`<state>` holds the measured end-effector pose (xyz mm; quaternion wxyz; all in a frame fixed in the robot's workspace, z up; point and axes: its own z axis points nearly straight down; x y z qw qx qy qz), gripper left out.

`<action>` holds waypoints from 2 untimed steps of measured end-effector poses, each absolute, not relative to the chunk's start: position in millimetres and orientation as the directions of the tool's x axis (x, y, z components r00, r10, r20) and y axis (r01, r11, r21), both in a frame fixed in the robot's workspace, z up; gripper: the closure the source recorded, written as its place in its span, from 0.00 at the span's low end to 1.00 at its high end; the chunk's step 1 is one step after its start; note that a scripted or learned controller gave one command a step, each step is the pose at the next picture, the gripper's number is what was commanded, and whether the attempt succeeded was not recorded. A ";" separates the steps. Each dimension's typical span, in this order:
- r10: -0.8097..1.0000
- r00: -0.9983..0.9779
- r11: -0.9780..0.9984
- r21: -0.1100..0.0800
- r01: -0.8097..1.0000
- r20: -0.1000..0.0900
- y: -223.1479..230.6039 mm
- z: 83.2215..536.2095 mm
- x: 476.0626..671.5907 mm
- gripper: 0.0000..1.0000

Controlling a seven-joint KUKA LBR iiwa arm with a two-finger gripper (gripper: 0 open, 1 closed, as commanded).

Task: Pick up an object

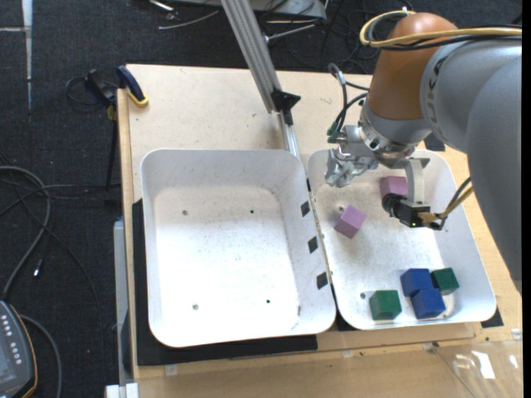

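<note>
Approach step, by my read: two-finger metal gripper [340, 172], finger state unclear, hovers just above-left of small lilac plastic cube [351, 220] in right white bin [473, 259]; next needs descent onto cube.

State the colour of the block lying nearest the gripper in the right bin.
Light purple block, seen in the overhead camera view.

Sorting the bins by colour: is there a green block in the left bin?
No, both green blocks lie in the right bin, near the blue ones.
</note>
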<state>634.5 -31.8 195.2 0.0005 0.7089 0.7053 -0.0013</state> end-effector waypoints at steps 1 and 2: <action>1.000 0.001 -0.001 -0.002 1.000 -0.001 -32.5 195.0 630.4 1.00; 1.000 -0.004 0.004 0.005 1.000 0.000 -23.2 195.6 679.0 1.00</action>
